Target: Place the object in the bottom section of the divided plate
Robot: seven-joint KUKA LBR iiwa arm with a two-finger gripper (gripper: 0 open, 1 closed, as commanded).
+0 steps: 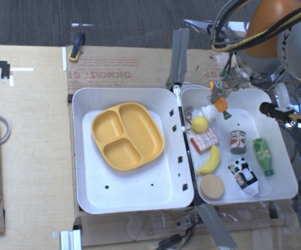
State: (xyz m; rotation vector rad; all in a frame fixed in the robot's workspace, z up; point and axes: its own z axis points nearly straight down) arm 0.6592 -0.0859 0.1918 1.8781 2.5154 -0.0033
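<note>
The gripper (219,95) appears clamped on a small orange object (221,105) hanging just below its fingertips. The divided plate (127,135) lies well to its left. Risk: the shallow hold may slip during transfer.

Arm over the right bin, plate in the left

The gripper (219,95) holds a small orange object (221,105) above the right bin (275,191); the yellow divided plate (127,135) lies in the left bin (88,191).

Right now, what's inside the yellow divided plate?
Nothing visible: the yellow divided plate in the left bin shows three bare sections. The bin floor under the plate is covered.
</note>
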